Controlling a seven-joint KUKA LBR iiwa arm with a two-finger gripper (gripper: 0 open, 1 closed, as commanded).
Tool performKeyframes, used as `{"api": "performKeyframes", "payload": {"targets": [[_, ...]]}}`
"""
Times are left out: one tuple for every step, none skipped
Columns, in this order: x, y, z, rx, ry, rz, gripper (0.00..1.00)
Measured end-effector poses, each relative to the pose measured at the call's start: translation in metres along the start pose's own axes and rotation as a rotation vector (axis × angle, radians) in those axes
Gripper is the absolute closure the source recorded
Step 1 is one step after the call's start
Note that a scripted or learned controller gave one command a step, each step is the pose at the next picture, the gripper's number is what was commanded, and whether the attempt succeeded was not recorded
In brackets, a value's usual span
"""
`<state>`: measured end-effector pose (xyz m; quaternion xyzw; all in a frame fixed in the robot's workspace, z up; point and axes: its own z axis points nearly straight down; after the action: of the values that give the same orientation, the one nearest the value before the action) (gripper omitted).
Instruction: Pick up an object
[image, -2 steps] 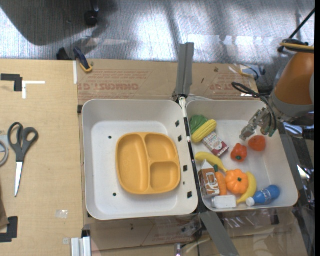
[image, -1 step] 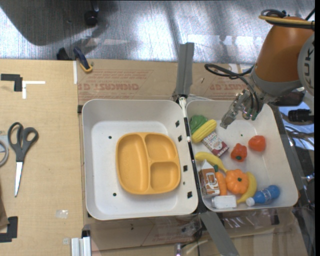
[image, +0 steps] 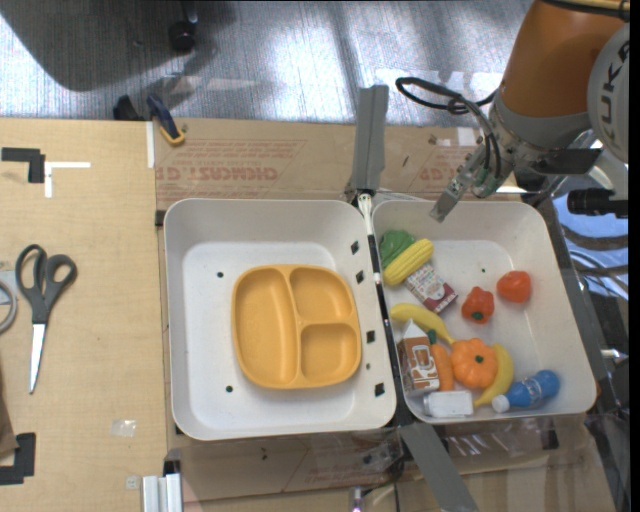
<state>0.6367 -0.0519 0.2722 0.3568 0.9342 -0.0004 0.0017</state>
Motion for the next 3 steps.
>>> {"api": "performKeyframes", "payload": {"targets": [[0.0,0.0,0.0,0.0,0.0,0.0,0.0],[0.055,-0.07,0.079,0.002,0.004,0.179,0.0],[0.033,-0.141,0.163,-0.003,-0.002,0.428,0.0]]}}
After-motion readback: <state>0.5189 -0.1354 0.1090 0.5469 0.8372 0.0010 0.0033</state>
